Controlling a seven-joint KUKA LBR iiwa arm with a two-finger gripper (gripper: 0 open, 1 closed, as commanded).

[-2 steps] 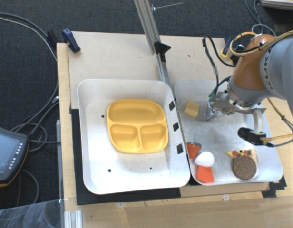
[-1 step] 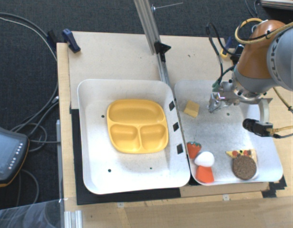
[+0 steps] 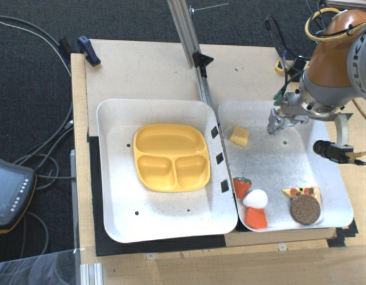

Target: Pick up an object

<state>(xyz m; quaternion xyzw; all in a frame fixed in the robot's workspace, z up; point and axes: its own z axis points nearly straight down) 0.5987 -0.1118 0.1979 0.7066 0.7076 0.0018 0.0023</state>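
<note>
Both bins are white: the left bin [image 3: 111,159] plain, the right bin [image 3: 278,177] faintly speckled grey. A yellow divided tray [image 3: 171,157] sits at the left bin's centre. In the right bin, a pale yellow block [image 3: 239,136] lies at ten o'clock. Toward seven o'clock sit a red-orange piece with a green tip [image 3: 242,186], a white ball [image 3: 255,199] and an orange piece [image 3: 256,217]. At five o'clock lie a brown speckled disc [image 3: 305,209] and a yellow slice with red and green spots [image 3: 300,192]. The arm [image 3: 337,46] is orange above grey.

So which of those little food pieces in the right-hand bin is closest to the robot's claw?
The pale yellow cube. It lies alone near the bin's far end, just left of the gripper, while the other pieces cluster along the near edge.
</note>
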